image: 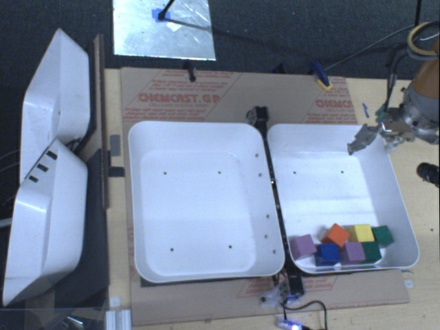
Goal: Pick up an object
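Observation:
Several small coloured blocks cluster in the near right corner of the right bin (330, 184): an orange block (337, 234), a yellow block (362, 233), a green block (382, 236), a blue block (328, 254) and two purple blocks (302, 245). My gripper (364, 139) hangs over the far right corner of that bin, well away from the blocks, with nothing seen in it. The arm (421, 105) enters from the right edge.
The left bin (199, 198) sits beside the right one, separated by a dark divider. White tubs (51, 170) stand at the far left. A shiny metal sheet (163, 19) lies beyond the bench. Cables trail at the front edge.

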{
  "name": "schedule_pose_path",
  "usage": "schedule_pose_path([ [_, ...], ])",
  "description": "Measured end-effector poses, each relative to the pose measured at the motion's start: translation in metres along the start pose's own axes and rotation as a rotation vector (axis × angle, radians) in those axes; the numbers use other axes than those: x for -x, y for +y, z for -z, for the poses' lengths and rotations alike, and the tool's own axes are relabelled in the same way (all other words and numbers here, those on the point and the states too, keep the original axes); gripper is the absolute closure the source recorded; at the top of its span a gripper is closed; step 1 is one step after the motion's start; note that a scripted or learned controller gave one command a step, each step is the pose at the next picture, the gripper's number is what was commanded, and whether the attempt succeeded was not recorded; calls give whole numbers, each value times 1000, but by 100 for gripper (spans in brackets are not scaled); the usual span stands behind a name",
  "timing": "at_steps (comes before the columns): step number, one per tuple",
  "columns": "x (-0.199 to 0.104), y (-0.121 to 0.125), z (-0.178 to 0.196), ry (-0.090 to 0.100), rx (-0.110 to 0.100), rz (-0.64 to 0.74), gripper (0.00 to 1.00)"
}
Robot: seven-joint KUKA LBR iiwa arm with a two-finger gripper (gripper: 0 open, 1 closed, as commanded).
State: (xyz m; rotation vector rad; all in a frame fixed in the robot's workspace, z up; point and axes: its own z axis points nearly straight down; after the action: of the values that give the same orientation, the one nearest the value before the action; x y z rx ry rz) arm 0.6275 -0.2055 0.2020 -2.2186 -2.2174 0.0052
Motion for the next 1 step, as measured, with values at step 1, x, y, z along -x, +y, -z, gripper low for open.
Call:
schedule_pose_path([
  [1,0,2,4,-1,7,1,0],
])
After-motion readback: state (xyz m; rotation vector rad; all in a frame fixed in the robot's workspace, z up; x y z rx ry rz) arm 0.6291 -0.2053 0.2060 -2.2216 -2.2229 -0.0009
